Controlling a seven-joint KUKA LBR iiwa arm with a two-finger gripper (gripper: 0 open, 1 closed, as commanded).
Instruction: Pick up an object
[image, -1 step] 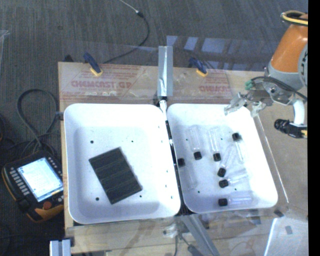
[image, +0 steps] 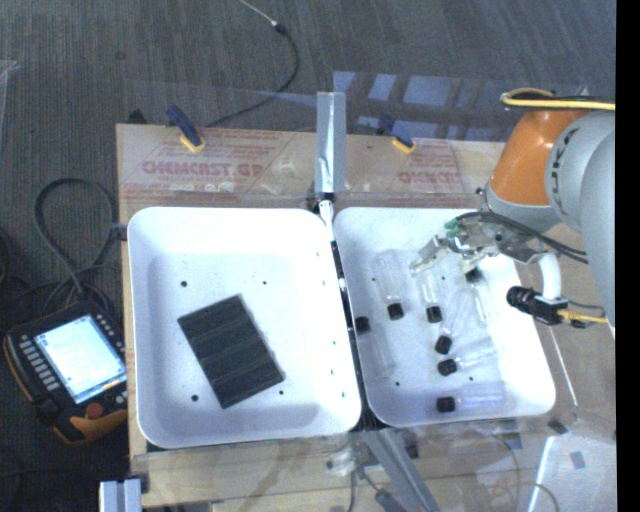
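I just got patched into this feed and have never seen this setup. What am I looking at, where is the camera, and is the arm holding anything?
One camera sits above the bench, looking down at a slant. The grey arm with the orange band reaches in from the right; it is a robot arm, and its gripper is over the far part of the right bin. That bin holds several small clear vials with black caps, scattered loosely. The left bin holds one flat, dark ribbed rectangular piece, lying at an angle. I cannot tell whether the gripper has hold of anything; the clear vials blur into it. On the floor to the left lies a handheld control pad with a lit screen.
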